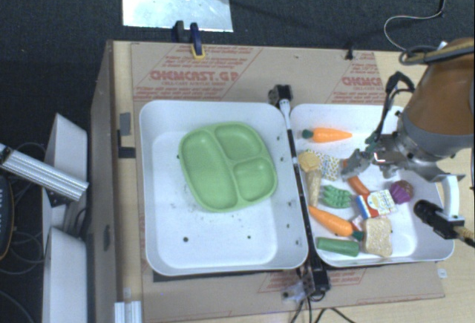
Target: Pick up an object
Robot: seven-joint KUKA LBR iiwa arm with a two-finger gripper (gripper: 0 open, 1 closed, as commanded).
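The right bin (pixel 349 116) holds several toy foods. An orange carrot (pixel 328 135) lies at its far side, and a second carrot (pixel 332 221) lies near the front. Beside that one are a green cucumber (pixel 338 245) and a bread slice (pixel 378 237). Mid-bin are a green bunch (pixel 335 197), a cone (pixel 315 185), a speckled yellow piece (pixel 309 160), a small red-orange piece (pixel 358 185), a red and white box (pixel 377 203) and a purple piece (pixel 401 191). My gripper (pixel 362 161) hangs low over the bin's middle, just above the red-orange piece.
The left bin (pixel 159 136) carries a green divided plate (pixel 228 165). A ridge (pixel 295 180) separates the two bins. The arm's grey and orange body (pixel 441 110) covers the right bin's far right corner. Cardboard (pixel 193 76) surrounds the bins.
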